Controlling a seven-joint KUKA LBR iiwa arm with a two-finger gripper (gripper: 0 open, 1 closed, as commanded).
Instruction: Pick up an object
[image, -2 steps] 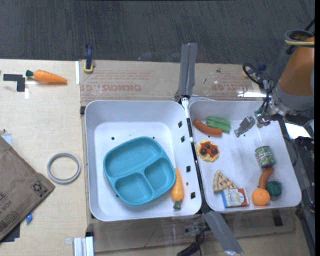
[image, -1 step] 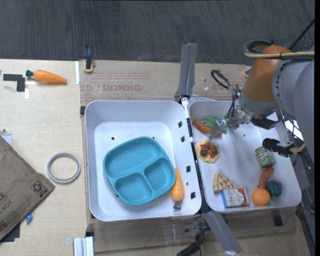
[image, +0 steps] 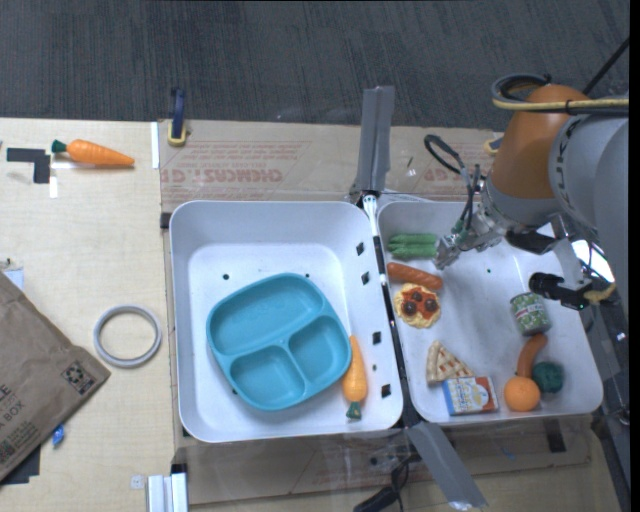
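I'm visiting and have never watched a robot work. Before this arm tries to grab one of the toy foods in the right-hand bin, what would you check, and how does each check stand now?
1. Gripper over the right white bin: ok; the two-finger gripper hangs near its back left corner.
2. A target close by: ok; the green bean-shaped toy and the red-brown toy sausage lie just left of it.
3. Gripper free of any load: ok; nothing shows between its fingers.
4. Fingers opened enough: cannot tell.
5. Room around the target: not ok; bean and sausage lie close together near the bin wall.
6. Other toys out of the way: ok; the small round toy pizza lies further forward.
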